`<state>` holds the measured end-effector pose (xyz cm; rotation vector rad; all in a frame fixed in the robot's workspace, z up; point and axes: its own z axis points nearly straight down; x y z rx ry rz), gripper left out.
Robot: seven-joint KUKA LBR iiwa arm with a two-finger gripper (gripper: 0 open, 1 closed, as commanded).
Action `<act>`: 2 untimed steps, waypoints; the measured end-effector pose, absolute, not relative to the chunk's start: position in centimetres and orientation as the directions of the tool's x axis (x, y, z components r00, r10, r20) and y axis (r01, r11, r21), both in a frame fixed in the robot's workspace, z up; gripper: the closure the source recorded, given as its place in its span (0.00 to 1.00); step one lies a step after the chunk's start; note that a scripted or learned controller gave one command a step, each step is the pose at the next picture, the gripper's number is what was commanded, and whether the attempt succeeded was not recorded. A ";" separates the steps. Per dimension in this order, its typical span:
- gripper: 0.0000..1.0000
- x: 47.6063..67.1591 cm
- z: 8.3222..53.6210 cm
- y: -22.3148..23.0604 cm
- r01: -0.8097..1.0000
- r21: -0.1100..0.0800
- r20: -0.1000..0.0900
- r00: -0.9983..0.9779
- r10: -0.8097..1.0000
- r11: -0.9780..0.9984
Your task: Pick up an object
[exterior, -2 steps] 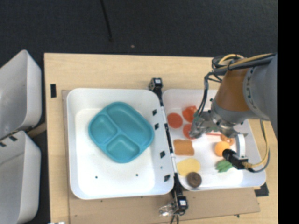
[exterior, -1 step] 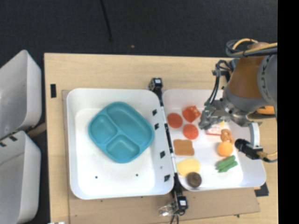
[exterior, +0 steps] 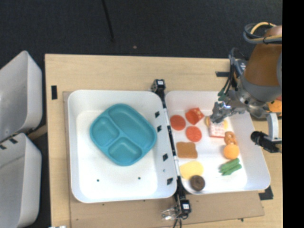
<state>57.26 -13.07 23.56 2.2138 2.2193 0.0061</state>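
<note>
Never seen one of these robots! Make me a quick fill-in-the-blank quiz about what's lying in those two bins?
1. The blue divided tray lies in the ____ bin.
2. The green item lies just below an ____ ball.
3. The gripper hangs over the ____ bin.
4. Beside the yellow piece sits a dark ____ doughnut.

Missing words: left; orange; right; brown

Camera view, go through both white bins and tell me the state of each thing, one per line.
Blue divided plastic tray: flat in the left bin, compartments bare.
Pink-and-white packet: flat in the right bin, under the gripper.
Orange ball: resting loose.
Green bean-shaped toy: lying loose.
Brown doughnut: at the near rim.
</note>
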 end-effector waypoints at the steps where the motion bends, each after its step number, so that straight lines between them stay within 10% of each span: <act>1: 1.00 57.4 24.0 -13.1 1.000 0.000 0.000 -0.003 1.000 0.003; 2: 1.00 60.8 24.9 -8.3 1.000 0.003 0.001 -0.007 1.000 0.007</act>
